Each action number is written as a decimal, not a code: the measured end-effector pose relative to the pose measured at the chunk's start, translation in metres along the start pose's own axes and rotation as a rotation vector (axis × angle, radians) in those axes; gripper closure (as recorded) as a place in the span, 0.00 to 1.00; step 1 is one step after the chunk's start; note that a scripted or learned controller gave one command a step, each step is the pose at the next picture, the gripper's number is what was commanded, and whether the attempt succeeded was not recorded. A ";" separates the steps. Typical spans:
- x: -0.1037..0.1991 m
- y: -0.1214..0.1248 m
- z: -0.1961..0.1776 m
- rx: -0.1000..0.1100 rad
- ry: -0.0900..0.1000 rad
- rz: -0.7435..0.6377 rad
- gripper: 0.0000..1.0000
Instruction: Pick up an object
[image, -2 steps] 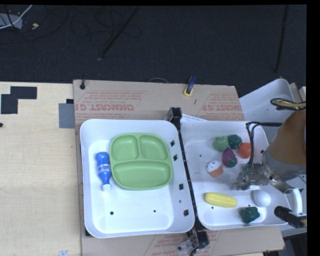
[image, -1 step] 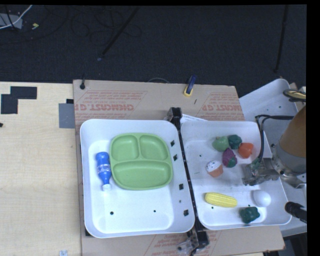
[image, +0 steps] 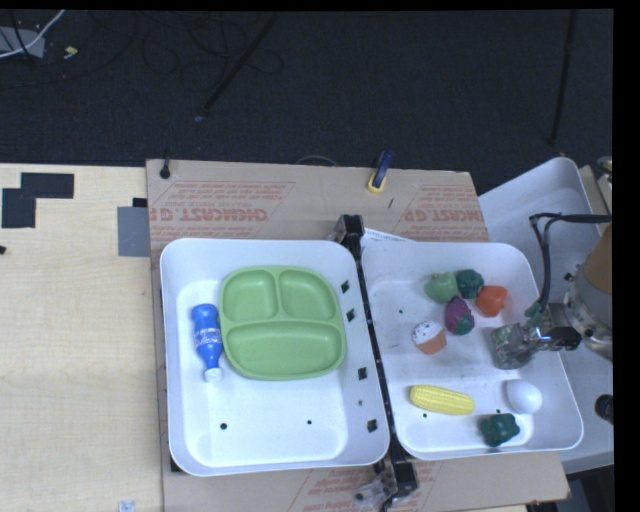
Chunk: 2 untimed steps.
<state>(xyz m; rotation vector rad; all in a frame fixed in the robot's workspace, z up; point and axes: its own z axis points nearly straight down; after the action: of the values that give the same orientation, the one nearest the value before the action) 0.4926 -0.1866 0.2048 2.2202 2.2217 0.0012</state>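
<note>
Two shallow white bins sit side by side on a sheet of cardboard (image: 300, 205), and the gripper (image: 512, 345) hangs low over the right bin (image: 400, 300), near its right wall, at the end of the arm (image: 590, 300) that comes in from the right. The left bin (image: 260, 440) lies well away from the gripper on its far left side, and holds a green divided plate (image: 282, 323) with a blue bottle (image: 207, 340) lying just beyond the plate, farther still from the gripper. Whether the gripper is parted or closed cannot be told here, since the metal end is a blurred grey mass, and nothing can be seen caught in it. Of the things to pick, the ear of corn (image: 441, 400) lies below and to the left of the gripper, near the bin's front. A white egg (image: 523, 396) rests just below the gripper, and a dark green lump (image: 498, 429) sits below that, by the front wall. Up and to the left of the gripper, close by, is an orange piece (image: 491, 298), with a dark green piece (image: 468, 282) and a lighter green one (image: 441, 289) beside it. A purple piece (image: 459, 316) lies left of the gripper, and a small cupcake (image: 429, 337) lies farther left.
</note>
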 end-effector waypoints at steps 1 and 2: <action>-0.001 0.000 -0.024 0.001 0.000 0.000 1.00; 0.054 0.014 -0.021 0.004 0.003 -0.004 1.00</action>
<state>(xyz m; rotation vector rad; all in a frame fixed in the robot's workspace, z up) 0.5068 -0.1324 0.2257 2.2194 2.2288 -0.0002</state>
